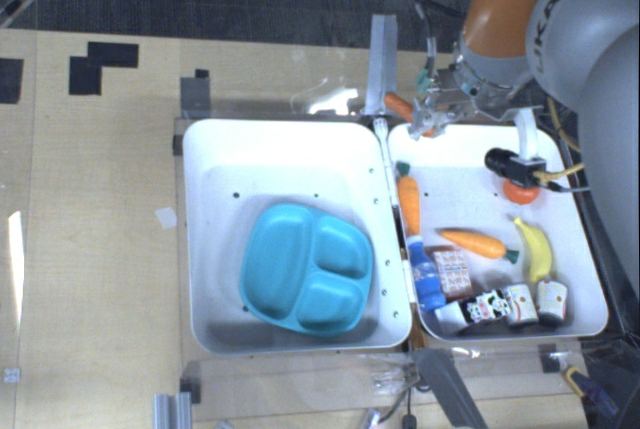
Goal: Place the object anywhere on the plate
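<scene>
A blue plate [305, 267] with three compartments lies in the left bin [215, 157], nothing on it. My gripper [428, 117] hangs over the back left corner of the right bin [470, 149], close to the divider. It is shut on a small orange carrot-like piece [399, 104], which sticks out to the left of the fingers towards the grey post [380, 57]. The piece is lifted off the bin floor.
In the right bin lie a carrot [408, 202] along the divider, a second carrot [472, 242], a banana [537, 250], a blue bottle [424, 275], a snack pack [453, 269], a cow-patterned carton [495, 305], a small can [552, 297] and a red-orange round thing [519, 192].
</scene>
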Robot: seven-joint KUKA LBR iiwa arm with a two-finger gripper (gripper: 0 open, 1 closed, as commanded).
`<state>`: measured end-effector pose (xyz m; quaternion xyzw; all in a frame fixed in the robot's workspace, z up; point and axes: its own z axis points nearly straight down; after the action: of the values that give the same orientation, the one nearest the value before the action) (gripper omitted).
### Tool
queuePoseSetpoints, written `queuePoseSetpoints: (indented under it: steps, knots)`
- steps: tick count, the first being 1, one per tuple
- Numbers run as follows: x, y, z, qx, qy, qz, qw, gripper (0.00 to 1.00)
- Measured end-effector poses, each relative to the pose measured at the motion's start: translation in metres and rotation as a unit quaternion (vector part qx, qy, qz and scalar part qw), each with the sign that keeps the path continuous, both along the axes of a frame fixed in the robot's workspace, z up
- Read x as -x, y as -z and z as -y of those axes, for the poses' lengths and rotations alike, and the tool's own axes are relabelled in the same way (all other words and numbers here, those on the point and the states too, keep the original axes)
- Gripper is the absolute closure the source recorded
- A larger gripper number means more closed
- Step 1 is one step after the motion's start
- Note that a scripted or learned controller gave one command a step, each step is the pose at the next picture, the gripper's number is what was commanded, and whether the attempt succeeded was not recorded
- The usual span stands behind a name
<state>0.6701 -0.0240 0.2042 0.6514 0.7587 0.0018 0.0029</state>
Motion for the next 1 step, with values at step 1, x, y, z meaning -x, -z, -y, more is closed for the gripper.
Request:
queuePoseSetpoints:
  steps: [1]
  knots:
    - [0.0488,0.0159,-0.0774,0.0000,-0.181,-0.001,0.9835,1.00]
